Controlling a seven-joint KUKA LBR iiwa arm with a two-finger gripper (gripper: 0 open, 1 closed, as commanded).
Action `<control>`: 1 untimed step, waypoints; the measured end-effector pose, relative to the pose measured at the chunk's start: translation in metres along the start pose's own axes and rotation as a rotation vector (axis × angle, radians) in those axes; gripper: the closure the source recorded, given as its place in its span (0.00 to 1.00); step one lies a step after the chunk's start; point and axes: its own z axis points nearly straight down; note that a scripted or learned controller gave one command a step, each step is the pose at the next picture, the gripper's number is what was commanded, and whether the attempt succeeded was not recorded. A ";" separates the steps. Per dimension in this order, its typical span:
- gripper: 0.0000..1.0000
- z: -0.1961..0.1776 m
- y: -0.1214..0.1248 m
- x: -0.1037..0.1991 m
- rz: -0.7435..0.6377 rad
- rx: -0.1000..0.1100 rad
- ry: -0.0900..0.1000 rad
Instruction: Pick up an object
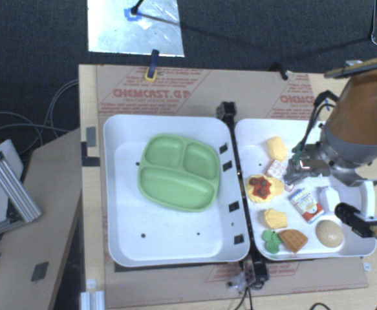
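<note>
The right bin holds several toy foods: a yellow block, a pizza slice with red topping, a pink-white packet, a red-white carton, a yellow cheese piece, a green broccoli, a brown waffle piece and a beige egg. My gripper hangs low over the middle of this bin, just right of the packet and the pizza slice. Nothing shows between its fingers.
The left bin holds a green divided plate. A black divider with clips runs between the bins. The grey and orange arm covers the right bin's far right corner. A black part sticks out near the egg.
</note>
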 end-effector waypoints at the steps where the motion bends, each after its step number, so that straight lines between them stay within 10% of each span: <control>1: 1.00 0.011 0.011 0.007 -0.002 -0.001 -0.001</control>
